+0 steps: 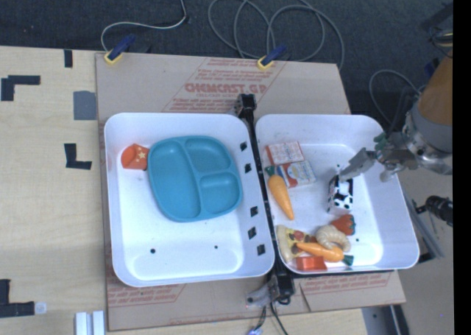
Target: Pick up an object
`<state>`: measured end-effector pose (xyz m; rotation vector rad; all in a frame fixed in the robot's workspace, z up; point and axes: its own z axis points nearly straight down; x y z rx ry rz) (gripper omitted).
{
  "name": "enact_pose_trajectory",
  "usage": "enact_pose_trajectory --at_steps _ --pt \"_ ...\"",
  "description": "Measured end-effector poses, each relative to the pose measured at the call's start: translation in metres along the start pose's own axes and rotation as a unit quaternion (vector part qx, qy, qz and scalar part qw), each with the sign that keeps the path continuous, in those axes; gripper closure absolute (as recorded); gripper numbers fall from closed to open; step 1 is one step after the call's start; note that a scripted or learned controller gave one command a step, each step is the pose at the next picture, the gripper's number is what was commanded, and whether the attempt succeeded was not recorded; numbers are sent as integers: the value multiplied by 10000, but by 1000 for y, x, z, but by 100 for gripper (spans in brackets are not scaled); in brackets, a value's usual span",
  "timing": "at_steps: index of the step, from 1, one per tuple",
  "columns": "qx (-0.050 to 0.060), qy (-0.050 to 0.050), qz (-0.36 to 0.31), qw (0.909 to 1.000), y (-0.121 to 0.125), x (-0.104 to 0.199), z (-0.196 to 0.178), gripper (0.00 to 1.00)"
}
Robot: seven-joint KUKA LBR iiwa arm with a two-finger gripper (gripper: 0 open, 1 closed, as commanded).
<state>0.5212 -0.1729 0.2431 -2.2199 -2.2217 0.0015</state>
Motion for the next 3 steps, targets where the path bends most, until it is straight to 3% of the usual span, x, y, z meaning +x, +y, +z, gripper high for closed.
enact_pose_trajectory --at_steps 1,2,3 --pt "-35 -10 -3 10000 31 -18 156 0" --pt "-38 -18 -2 10000 31 -18 146 100" --pt "5 2 -7 10000 65 45 153 100"
